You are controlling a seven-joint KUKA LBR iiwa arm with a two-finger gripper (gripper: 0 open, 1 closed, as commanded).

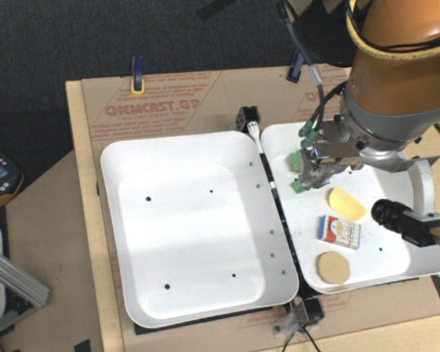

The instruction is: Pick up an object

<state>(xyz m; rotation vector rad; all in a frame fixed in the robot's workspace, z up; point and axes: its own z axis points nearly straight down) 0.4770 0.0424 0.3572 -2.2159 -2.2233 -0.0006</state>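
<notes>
My gripper (311, 172) hangs low over the far left part of the right bin (414, 267). A green object (295, 161) lies right at the gripper, partly hidden by it, with green bits showing on its left and below it. I cannot tell whether the gripper touches it. Just right of the gripper lies a yellow rounded object (346, 203). A small red, white and blue box (341, 232) sits in front of that. Nearest the bin's front edge rests a tan round disc (333, 267).
The left bin (131, 218) stands beside the right one, and their rims meet along a dark seam (275, 205). Both rest on a cardboard sheet (158, 100). The bulky orange and grey arm (399, 61) looms over the right bin's far right side.
</notes>
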